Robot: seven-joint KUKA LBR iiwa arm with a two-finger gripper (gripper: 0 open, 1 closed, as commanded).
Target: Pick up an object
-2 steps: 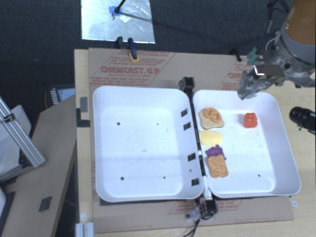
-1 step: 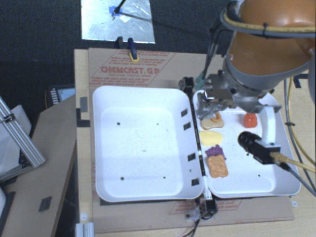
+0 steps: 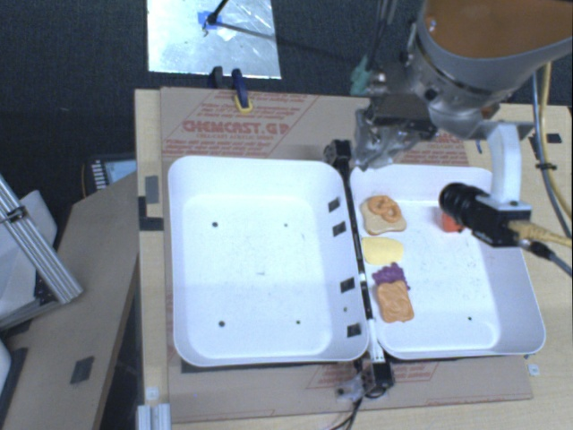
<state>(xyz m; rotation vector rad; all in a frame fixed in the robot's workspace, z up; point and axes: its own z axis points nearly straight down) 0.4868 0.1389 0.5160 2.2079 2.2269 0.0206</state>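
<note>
My gripper (image 3: 374, 147) hangs over the far left corner of the right bin (image 3: 501, 325), above the rim. Along that bin's left side lie a tan pretzel-shaped piece (image 3: 383, 213), a pale yellow piece (image 3: 382, 251), a small purple piece (image 3: 390, 274) and an orange-brown piece (image 3: 395, 302), the last two touching. A red-orange object (image 3: 448, 221) sits near the bin's far right, partly hidden by the robot's own hardware. The gripper is apart from all of them, the pretzel piece being the closest.
The left bin (image 3: 260, 258) stands beside the right one, joined by a black hinge strip (image 3: 354, 249). A cardboard sheet (image 3: 251, 119) lies under both. A shiny foil square (image 3: 213, 25) lies on the dark floor behind.
</note>
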